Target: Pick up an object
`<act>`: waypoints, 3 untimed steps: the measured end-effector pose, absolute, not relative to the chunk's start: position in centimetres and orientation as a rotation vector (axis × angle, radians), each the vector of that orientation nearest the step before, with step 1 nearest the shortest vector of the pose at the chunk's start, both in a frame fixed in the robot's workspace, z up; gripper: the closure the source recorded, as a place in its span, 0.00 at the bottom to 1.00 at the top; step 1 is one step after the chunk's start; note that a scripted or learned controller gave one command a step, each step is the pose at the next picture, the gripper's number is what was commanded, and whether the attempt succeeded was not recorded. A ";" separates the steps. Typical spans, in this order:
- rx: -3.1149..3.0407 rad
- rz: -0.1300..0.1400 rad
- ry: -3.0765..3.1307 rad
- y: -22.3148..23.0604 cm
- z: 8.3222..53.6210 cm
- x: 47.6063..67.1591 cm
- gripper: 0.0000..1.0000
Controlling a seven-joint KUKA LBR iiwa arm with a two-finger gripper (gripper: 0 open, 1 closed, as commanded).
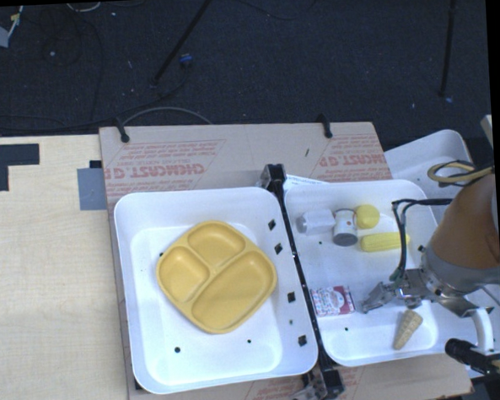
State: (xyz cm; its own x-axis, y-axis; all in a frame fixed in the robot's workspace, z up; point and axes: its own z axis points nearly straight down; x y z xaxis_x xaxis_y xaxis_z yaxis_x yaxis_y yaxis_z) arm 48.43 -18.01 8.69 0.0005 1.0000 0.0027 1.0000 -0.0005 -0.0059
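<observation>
Gripper: we see our gripper [381, 297] low in the right bin [326, 347], near its front edge, its fingers spread apart with nothing between them.
Arm: we reach in over the right bin's right edge, the wrist hanging above the gripper.
Packet: a small red and white packet [332, 301] lies flat on the bin floor just beside the fingertips, toward the divider between the bins; we judge it the nearest candidate.
Cone: a tan cone [406, 328] lies near the front edge, just beside the gripper on the arm's side.
Corn: a yellow cob [384, 242] lies toward the right bin's back edge.
Ball: a yellow ball [367, 216] sits behind the cob, touching or nearly touching a grey cylinder [329, 224].
Tray: a yellow divided tray [217, 275] lies in the middle of the left bin [148, 328].
Done: we judge the approach made, the gripper lowered among the objects.
Left: the grasp and the lift; nothing is held yet.
</observation>
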 end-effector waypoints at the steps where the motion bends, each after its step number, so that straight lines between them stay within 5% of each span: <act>1: -2.223 0.003 -2.213 -18.1 9.9 48.4 1.00; 3: -2.222 -0.001 -2.223 -18.1 19.9 47.7 1.00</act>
